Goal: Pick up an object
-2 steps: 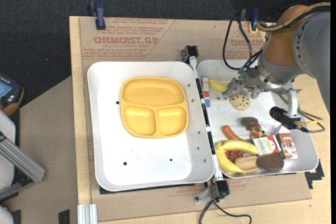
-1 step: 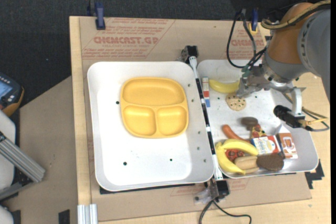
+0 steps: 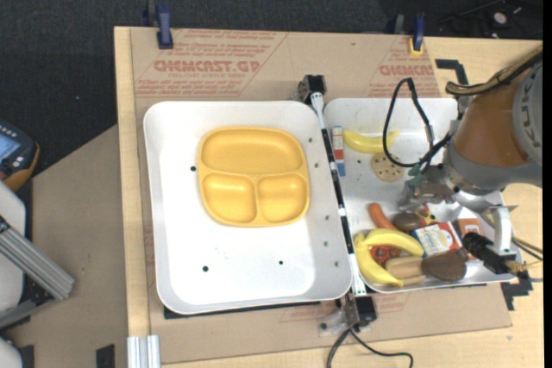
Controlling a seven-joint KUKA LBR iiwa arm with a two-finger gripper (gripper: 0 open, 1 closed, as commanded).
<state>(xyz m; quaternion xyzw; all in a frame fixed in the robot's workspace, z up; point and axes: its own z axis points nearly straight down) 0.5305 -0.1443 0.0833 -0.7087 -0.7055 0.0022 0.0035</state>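
Note:
My gripper (image 3: 422, 196) reaches down into the right bin (image 3: 362, 112), over its middle, with the grey arm and its orange band (image 3: 487, 129) above it. Just below the gripper lies a heap of toy food: a dark brown piece (image 3: 405, 221), an orange carrot-like stick (image 3: 379, 214), a curved yellow banana (image 3: 388, 242), a red and white packet (image 3: 437, 235) and a brown oval lump (image 3: 445, 266). Farther back lie a second yellow banana (image 3: 373, 141) and a round tan biscuit (image 3: 388, 171).
The left bin (image 3: 172, 254) holds a yellow three-part plate (image 3: 254, 174) in its far half. A black cable (image 3: 405, 121) loops over the back of the right bin. Blue clamps (image 3: 161, 20) pin the cardboard base at the far edge.

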